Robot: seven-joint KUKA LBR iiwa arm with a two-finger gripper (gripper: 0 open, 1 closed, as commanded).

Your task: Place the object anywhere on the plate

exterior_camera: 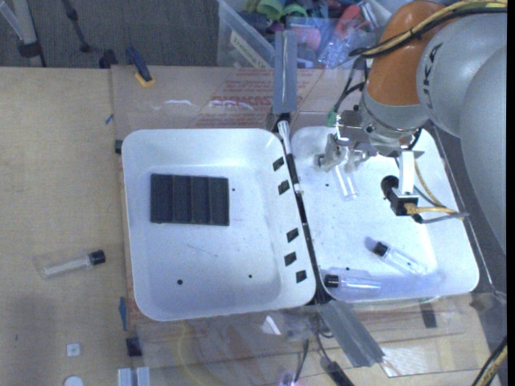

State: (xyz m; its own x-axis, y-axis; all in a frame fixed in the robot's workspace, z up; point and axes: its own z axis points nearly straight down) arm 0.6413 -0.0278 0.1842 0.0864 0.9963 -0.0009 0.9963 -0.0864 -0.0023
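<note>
Nearest item: a clear bracket (352, 338) at the near edge of the counter (56, 175), just below the seam between the two bins.
Claw (344, 171): over the far part of the right bin (451, 276), hanging from the arm (451, 63) with its orange band (402, 43).
Claw state: a clear vial (347, 182) lies slanted at the fingertips; whether it is gripped or merely below them cannot be told, nor how wide the fingers stand.
Other vials, right bin: one black-capped vial (394, 255) toward the near right, well apart from the claw; a second (350, 281) along the near wall, close to the divider.
Plate (190, 199): a dark, ribbed rectangle lying flat in the left bin (161, 296), well apart from the claw and across the divider (291, 207) from all three vials.
Writing: red print on the clear sheet (241, 95) behind the bins, too blurred to read; dark letters on the arm beside the orange band, unreadable.
Edges: black clips line the divider between the bins; both bins have raised rims.
Open room: bare white floor surrounds the plate on all sides, widest toward the near wall.
Counter, left: a stray vial (72, 262) lies outside the bins.
Background: a clear tub (322, 14) of coloured items behind the bins.
</note>
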